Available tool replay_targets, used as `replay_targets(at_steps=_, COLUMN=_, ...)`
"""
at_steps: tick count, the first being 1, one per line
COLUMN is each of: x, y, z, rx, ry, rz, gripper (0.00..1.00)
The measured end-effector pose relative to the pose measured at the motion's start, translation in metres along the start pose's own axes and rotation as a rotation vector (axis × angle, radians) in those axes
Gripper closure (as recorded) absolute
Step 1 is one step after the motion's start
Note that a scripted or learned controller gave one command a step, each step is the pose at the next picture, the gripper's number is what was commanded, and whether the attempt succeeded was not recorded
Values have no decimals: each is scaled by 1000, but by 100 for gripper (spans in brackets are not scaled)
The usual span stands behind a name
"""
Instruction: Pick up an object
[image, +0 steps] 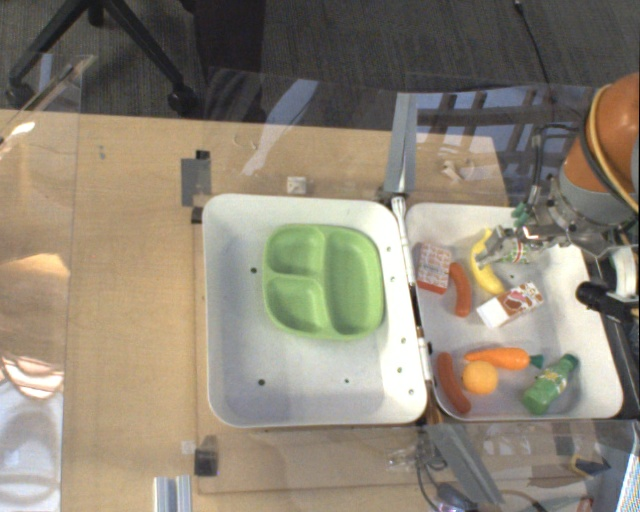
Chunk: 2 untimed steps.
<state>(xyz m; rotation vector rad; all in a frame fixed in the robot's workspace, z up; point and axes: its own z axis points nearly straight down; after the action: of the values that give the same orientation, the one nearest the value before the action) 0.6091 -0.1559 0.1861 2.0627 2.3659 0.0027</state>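
Observation:
The right bin (600, 350) holds several toy foods. A yellow banana (488, 276) lies near its back, with a red sausage (461, 289) and a red-and-white packet (433, 267) to its left. A small white-and-red carton (511, 303) lies just in front of the banana. Nearer the front are a carrot (499, 357), an orange (481, 378), a second sausage (450, 384) and a green bottle (549, 386). My gripper (506, 246) reaches in from the right and hangs right over the banana's upper end. Nothing visibly hangs from it.
The left bin (235, 330) holds a green divided plate (325, 281). A metal divider (400, 150) runs between the bins at the back. The arm's orange band (615, 120) and grey wrist stand over the right bin's back right corner.

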Motion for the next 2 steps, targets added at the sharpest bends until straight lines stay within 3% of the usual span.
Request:
replay_targets(at_steps=1, x=20, y=-12, z=89, rx=-5, ry=-1, rz=77, gripper=0)
replay_targets(at_steps=2, x=20, y=-10, z=77, rx=-12, ry=-4, rz=74, gripper=100)
